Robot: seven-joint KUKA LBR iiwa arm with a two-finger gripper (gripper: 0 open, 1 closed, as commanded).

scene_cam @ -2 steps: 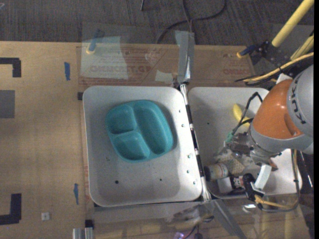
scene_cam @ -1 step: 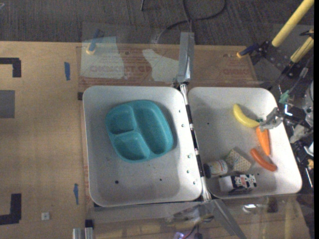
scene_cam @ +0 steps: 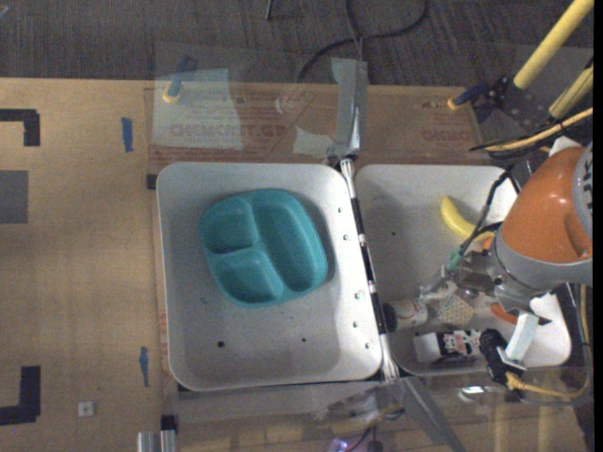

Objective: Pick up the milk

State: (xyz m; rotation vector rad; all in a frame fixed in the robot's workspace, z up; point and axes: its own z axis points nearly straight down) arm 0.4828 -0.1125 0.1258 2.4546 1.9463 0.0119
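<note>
The milk (scene_cam: 459,344) is a small white carton with a black-and-white print. It lies on its side near the front edge of the right bin (scene_cam: 405,196). My gripper (scene_cam: 454,299) hangs low over the front half of that bin, just behind the carton and a little to its left. The grey wrist and the orange band (scene_cam: 546,219) cover the bin's right side. Nothing can be made out between the gripper and the carton, and part of the carton's right end is hidden by the arm's cabling.
A yellow banana (scene_cam: 456,217) lies at the back of the right bin. A small pale item (scene_cam: 408,311) sits against the bin's left wall. The left bin (scene_cam: 188,347) holds a teal divided plate (scene_cam: 264,246). Cables trail at the front right.
</note>
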